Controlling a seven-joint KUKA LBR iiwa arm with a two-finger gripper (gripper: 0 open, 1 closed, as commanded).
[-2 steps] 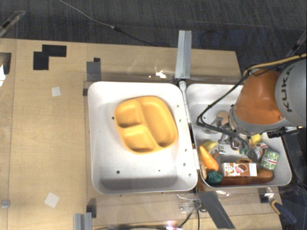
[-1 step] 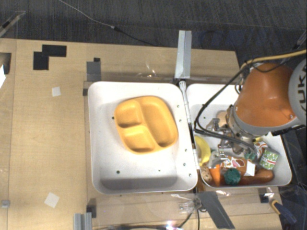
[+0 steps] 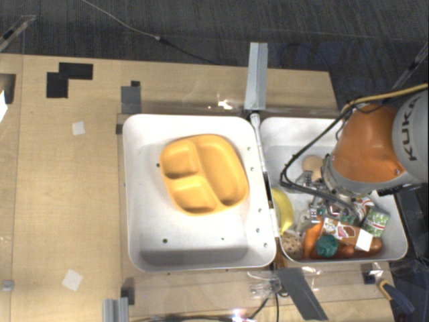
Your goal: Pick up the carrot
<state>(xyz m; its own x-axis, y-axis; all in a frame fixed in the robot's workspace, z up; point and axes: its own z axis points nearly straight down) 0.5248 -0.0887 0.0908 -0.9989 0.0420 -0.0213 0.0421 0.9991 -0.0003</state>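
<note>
Pale wooden surface [image 3: 67, 200] below a strip of dark carpet [image 3: 201, 12], with black squares marked near the far left corner. On it, side by side, two shallow white bins, split by a grey metal upright [image 3: 257, 76] at the far end.

In the left bin [image 3: 144, 240], just one yellow plate [image 3: 202, 173] with three compartments, set a little skewed, toward the far half.

In the right bin [image 3: 281, 143], a crowd of small things packed into the near end. Against the left wall, a yellow banana [image 3: 285, 208]. Just right of that and nearer the front wall, the carrot [image 3: 312, 237], orange, lying roughly lengthwise toward the front, touching a teal lump [image 3: 328, 247] on its right. Further right, a few printed packets [image 3: 367, 228] in white, red and green, overlapping one another. Farther back, apart from the pile, a small tan ball [image 3: 311, 163].

Reaching in from the right, the grey arm with its orange band [image 3: 365, 149], black cables [image 3: 301, 156] looping off the wrist. Below the band, the tool [image 3: 332, 208], low over the pile, just above and right of the carrot. Cannot tell how wide the tool stands: too much clutter and shadow around it. Nothing seen gripped in it; carrot resting in the bin.
</note>
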